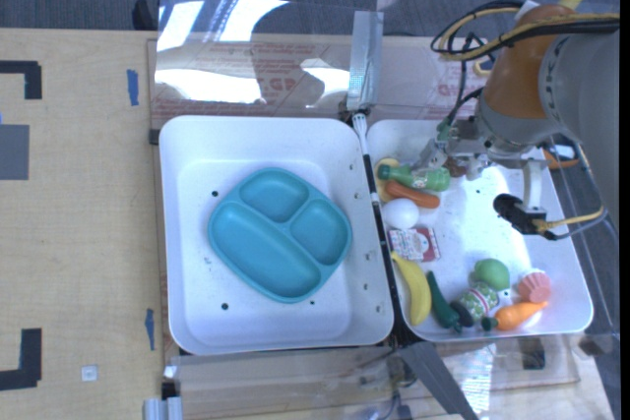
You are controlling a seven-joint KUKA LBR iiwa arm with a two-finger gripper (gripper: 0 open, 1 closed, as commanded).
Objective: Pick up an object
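Note:
The right bin (576,305) holds several toy foods. Near its back left lie an orange carrot (415,196) and a green piece (425,178), with a white egg (401,212) just in front of them. My gripper (448,155) hangs low over the bin's back, right beside the green piece and the carrot; the wrist hides whether it touches either. Further forward lie a red and white packet (414,243), a banana (414,290), a green apple (491,271), a pink piece (536,286) and a small orange carrot (519,314).
The left bin (187,310) holds a blue divided plate (281,233). A ridge (374,211) separates the two bins. A black part (514,210) on a cable hangs over the right bin's middle. A clear panel (256,64) stands behind the bins.

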